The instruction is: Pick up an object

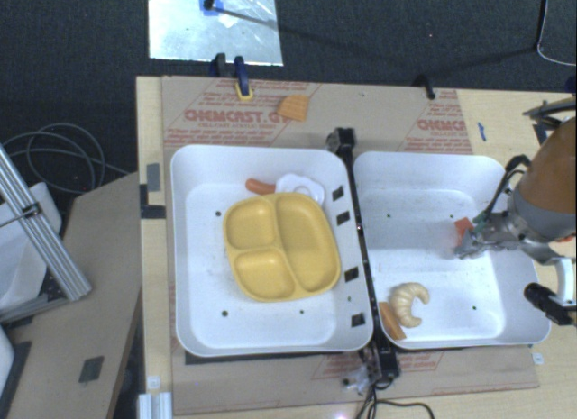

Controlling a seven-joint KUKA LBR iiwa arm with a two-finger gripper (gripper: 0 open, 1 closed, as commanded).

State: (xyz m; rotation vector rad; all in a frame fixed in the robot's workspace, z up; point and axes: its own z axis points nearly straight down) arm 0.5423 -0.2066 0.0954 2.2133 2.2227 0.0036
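Observation:
My gripper is low over the floor of the right bin, near its right side, with the arm coming in from the right. A small orange-red piece lies just above and left of the gripper's tip, very close to it; whether they touch is unclear. A pale toy croissant rests near the right bin's front left corner, with an orange stick-shaped piece beside it against the wall.
The left bin holds a yellow divided plate, with an orange sausage-like piece and a white flat piece behind it. A tan block lies on the cardboard behind the bins.

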